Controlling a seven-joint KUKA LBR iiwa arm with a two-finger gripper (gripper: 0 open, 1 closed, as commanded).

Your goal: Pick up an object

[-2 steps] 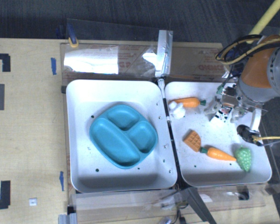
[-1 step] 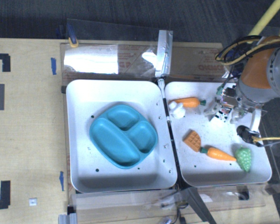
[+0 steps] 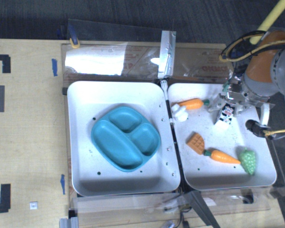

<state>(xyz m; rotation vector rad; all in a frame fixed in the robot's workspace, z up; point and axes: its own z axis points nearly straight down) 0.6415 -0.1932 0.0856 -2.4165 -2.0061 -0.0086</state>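
Note:
My gripper (image 3: 226, 112) hangs over the far right part of the right bin (image 3: 261, 179), pointing down at the bin floor. A carrot (image 3: 192, 104) with a green tip lies just left of it, and a small white piece (image 3: 180, 113) sits at that carrot's left end. Nearer the front lie an orange waffle-like piece (image 3: 196, 143), a second carrot (image 3: 222, 156) and a green bunch of grapes (image 3: 248, 161). A small black-and-white shape shows at the gripper's tip; I cannot tell whether it is an object or part of the gripper.
The left bin (image 3: 80, 175) holds a blue divided plate (image 3: 126, 137) at its middle. A ridge (image 3: 171, 141) separates the two bins. The arm's orange band (image 3: 259, 65) and cables stand over the right bin's far right corner.

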